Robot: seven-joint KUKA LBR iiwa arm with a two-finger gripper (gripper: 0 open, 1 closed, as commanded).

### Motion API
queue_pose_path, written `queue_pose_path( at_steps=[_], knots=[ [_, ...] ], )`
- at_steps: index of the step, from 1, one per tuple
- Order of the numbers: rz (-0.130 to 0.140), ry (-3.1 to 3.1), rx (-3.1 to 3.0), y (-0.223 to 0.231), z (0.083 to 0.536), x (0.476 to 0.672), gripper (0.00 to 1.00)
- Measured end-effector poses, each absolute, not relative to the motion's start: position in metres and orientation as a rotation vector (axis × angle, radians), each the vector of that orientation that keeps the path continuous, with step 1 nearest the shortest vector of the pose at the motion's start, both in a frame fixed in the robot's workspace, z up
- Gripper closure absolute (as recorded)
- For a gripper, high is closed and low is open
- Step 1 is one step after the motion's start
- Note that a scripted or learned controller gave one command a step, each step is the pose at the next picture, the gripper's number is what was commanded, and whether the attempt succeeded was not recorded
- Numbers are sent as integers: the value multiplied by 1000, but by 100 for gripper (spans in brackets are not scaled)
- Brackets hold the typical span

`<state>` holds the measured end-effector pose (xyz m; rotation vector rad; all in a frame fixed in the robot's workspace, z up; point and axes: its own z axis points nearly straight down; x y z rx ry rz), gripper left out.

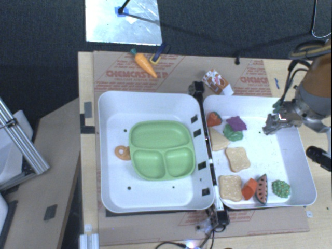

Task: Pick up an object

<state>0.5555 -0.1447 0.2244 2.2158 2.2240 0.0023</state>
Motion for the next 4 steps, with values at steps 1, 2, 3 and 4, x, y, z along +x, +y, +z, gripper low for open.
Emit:
queue_pose_path(
  at_steps=[1,2,3,4],
  knots=[
    [6,2231,2210,-99,235,578,100],
    [5,2232,2209,-45,223,600,100],
    [7,2230,2210,-5,231,628,100],
    [8,2231,2209,38,236,652,100]
  ],
)
